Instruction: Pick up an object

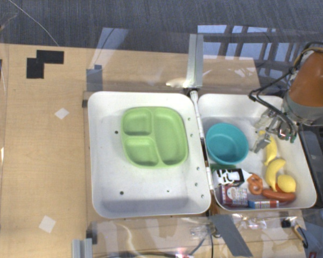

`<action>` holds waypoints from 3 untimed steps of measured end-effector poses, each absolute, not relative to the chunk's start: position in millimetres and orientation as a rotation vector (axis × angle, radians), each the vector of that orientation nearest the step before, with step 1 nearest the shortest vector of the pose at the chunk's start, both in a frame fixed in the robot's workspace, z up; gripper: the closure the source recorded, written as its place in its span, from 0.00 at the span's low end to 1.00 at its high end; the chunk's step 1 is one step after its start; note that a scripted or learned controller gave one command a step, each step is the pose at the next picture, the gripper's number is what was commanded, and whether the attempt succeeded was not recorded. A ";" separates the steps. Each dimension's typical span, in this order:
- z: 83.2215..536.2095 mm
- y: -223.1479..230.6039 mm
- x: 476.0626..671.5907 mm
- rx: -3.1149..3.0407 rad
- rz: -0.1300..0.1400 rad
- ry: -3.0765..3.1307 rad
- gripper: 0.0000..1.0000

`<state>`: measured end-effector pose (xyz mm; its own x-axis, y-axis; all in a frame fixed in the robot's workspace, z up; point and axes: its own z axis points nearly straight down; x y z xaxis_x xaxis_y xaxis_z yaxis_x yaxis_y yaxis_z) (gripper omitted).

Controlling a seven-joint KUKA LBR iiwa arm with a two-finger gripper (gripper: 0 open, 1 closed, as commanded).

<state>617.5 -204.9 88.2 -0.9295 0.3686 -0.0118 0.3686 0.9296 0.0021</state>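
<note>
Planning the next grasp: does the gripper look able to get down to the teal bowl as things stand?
Probably yes. The gripper hangs over the right bin, just beside the teal bowl, which sits open-topped with nothing over it; the bananas lie to the other side.

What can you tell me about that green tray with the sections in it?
The green tray is a light green divided plate, plastic by the look of it, with rounded corners and three compartments: two smaller ones on the camera view's left, one above the other, and a larger one on the right. All three look bare. It lies flat, right way up and slightly turned, near the middle of the left white bin, resting on the bin's floor. Nothing else touches it.
</note>
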 end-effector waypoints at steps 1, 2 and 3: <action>103.5 -203.4 621.9 0.573 -0.002 3.063 1.00; 102.8 -203.0 621.7 0.572 -0.002 3.065 0.00; 88.4 -204.0 595.3 0.761 0.001 3.035 0.00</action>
